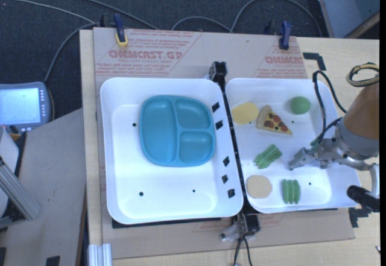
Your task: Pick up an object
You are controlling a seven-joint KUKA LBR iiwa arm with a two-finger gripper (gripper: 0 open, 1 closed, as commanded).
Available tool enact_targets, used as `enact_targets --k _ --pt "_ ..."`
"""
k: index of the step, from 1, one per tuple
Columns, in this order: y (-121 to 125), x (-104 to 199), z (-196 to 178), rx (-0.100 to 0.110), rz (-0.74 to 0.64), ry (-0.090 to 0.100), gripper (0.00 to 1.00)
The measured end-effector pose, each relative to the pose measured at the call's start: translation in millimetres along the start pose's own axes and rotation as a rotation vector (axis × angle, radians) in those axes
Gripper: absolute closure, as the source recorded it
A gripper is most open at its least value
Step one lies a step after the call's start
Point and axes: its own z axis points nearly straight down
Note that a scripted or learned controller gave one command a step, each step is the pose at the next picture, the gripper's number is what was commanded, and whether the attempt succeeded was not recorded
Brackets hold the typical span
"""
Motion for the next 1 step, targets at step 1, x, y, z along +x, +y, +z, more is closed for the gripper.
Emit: enact_targets --k 1 --pt "1.3 -0.5 -13.9 -0.006 0.001 -0.002 1.0"
